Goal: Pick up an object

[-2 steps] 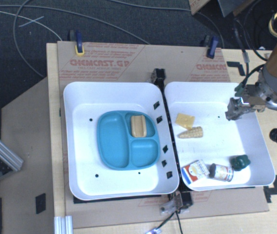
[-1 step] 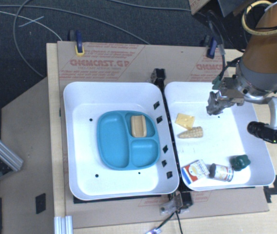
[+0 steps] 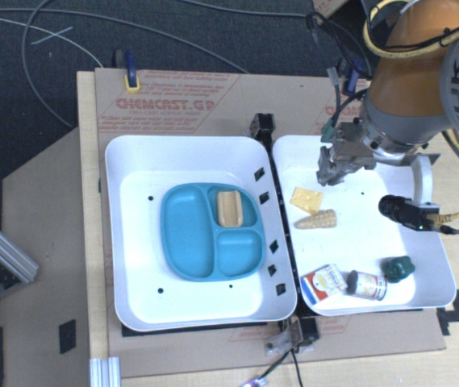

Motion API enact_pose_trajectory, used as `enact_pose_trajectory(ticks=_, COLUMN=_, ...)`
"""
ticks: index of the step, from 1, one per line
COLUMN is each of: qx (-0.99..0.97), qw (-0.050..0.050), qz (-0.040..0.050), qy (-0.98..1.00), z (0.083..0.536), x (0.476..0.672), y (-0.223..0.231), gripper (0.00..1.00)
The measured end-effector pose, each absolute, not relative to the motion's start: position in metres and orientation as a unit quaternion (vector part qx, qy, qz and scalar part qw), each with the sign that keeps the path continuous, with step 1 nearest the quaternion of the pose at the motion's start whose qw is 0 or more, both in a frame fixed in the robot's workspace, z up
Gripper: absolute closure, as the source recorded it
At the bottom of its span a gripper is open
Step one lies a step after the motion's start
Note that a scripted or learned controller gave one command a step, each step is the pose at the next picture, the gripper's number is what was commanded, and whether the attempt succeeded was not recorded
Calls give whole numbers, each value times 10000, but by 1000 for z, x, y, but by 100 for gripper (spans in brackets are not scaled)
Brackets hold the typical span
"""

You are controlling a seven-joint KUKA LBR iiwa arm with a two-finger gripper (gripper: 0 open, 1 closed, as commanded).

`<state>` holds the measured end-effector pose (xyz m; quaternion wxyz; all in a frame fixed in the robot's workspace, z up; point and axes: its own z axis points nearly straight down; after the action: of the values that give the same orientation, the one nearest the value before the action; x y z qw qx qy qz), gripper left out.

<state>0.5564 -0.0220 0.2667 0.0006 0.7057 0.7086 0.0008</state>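
Two white bins (image 3: 124, 216); one blue tray (image 3: 189, 240); five items right; gripper (image 3: 331, 176) state unclear.

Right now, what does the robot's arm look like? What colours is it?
The arm is big, round and grey, with a shiny orange band wrapped above its wrist. A yellowish cable loops beside the orange part, and thin wires hang near the wrist. At the end sits a small dark grey metal gripper, much narrower than the fat arm.
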Motion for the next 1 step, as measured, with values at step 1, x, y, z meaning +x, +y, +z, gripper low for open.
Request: enact_pose_trajectory(ticks=1, qx=7052, qw=-22, qz=-5, qy=7090, z=251, x=558, y=34, gripper=100)
